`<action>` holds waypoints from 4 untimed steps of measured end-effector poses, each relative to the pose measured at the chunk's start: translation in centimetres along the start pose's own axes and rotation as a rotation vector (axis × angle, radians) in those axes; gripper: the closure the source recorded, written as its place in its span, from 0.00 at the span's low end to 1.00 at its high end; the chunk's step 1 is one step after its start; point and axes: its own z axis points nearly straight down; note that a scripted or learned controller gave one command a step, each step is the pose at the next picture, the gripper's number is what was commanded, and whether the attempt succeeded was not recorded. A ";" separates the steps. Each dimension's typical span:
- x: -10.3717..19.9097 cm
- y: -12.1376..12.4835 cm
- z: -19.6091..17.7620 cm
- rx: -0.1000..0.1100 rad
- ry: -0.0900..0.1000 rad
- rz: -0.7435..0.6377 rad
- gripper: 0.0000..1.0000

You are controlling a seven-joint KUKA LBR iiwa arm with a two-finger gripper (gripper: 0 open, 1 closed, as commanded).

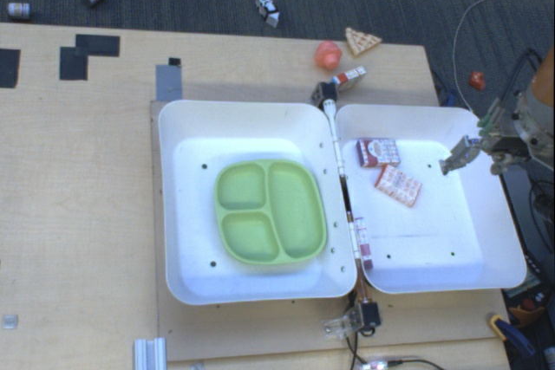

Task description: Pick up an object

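Gripper (468,153) hangs over the right bin's (486,269) right rim, grip state unclear, nothing held; two cartons (379,152) (399,185) lie left of it on the bin floor, open floor between

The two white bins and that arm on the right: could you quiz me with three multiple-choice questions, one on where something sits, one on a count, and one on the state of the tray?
1. Where does the green tray lie?
A. left bin
B. right bin
C. on the floor

2. How many small packets lie in the right bin?
A. none
B. two
C. five

3. What state is the tray in?
A. flipped over
B. heaped with food
C. lying flat, its three compartments empty

Answers:
1 A: the tray sits in the middle of the left bin.
2 B: a dark red packet and a patterned packet lie there, close together.
3 C: all three hollows show bare green.
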 end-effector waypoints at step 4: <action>10.0 -5.4 4.3 -0.003 0.002 -0.002 1.00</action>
